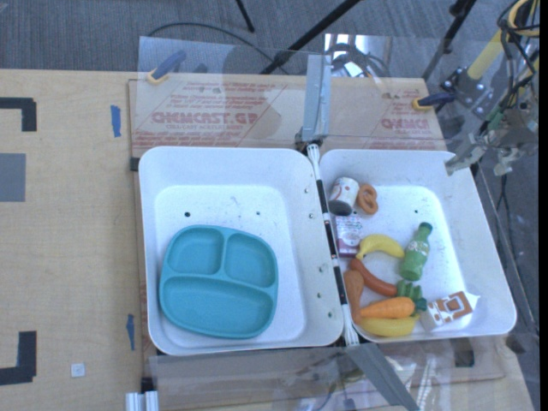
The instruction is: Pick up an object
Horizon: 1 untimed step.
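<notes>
The right bin (462, 229) holds several toy foods. A white cup (344, 193) lies by a brown pretzel (368, 199) at the back left. A purple-and-white packet (348, 234), a yellow banana (381, 246) and a green bottle (415, 253) sit mid-bin. A red sausage (370, 278), an orange carrot (390, 307) and a white-and-orange carton (451, 308) lie near the front. My gripper (469, 155) hangs above the bin's back right corner, apart from all of them.
The left bin (171, 178) holds a teal divided plate (220, 281). A clear plastic sheet (214, 110) lies behind the bins. Cables and arm hardware (505, 75) crowd the upper right. A metal divider (317, 101) stands behind the seam between the bins.
</notes>
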{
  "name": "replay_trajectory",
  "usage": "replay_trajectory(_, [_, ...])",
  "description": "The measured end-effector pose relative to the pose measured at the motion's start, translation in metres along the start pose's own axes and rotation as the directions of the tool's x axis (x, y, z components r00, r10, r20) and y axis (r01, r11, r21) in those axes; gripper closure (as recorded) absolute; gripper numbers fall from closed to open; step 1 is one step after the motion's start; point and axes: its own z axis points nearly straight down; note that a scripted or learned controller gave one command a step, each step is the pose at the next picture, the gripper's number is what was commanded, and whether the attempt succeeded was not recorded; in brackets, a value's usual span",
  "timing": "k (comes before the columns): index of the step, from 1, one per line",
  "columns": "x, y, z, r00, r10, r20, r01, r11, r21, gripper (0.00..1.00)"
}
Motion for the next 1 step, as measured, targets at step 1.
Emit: replay_trajectory(1, [-0.0165,-0.0513,0.1056,1.000,-0.004,0.000,0.004,1.000,-0.001,0.00])
